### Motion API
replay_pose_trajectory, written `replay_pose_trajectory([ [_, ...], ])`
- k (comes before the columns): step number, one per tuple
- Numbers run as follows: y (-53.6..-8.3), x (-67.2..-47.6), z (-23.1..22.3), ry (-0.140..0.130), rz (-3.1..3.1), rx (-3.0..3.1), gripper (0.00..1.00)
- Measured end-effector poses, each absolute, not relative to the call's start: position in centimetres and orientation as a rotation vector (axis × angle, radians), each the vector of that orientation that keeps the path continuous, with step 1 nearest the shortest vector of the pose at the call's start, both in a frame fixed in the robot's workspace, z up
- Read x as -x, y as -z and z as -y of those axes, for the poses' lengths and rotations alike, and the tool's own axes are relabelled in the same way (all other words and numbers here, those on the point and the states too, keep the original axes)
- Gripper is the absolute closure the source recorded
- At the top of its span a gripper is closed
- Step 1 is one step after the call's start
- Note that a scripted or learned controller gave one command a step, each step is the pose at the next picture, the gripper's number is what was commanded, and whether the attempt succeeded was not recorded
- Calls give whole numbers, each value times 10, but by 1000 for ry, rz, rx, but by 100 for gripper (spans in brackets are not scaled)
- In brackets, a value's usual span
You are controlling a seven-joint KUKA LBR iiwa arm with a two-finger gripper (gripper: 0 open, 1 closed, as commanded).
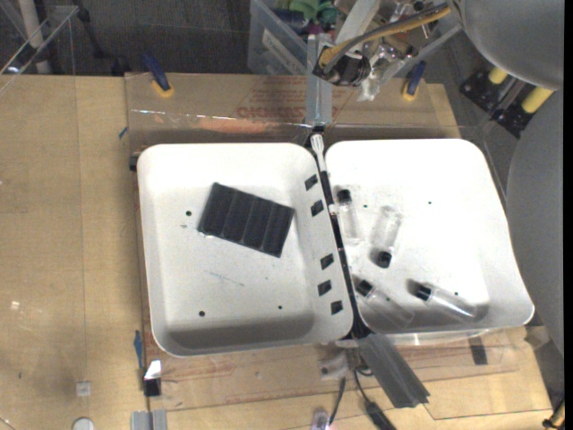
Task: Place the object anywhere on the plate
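A black ribbed plate point(246, 219) lies flat in the left bin point(170, 321), a little left of the bin's middle. Several clear vials with black caps lie in the right bin point(474, 177): one by the divider point(343, 206), one near the middle point(386, 234), one low by the divider point(363, 287), and one toward the front right point(439, 299). My gripper point(369, 68) hangs high above the back edge of the right bin, well clear of the vials and the plate. It is small and cluttered in this view.
A black-marked divider point(322, 240) runs between the two bins. A clear crate of coloured items point(295, 7) stands behind the bins. Blue clamps point(159, 83) hold the back of the bench.
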State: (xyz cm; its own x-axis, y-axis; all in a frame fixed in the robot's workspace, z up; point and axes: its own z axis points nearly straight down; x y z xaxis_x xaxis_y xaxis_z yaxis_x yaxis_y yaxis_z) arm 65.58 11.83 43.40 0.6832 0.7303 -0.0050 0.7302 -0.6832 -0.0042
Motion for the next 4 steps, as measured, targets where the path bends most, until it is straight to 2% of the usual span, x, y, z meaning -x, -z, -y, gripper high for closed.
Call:
replay_pose_trajectory([
  [1,-376,-617,-123,-3,665,3069,100],
  [2,-356,-657,-118,1,496,3101,100],
  [3,-434,-658,-140,-5,1097,2943,100],
  [4,-434,-659,-126,-9,1249,2881,100],
])
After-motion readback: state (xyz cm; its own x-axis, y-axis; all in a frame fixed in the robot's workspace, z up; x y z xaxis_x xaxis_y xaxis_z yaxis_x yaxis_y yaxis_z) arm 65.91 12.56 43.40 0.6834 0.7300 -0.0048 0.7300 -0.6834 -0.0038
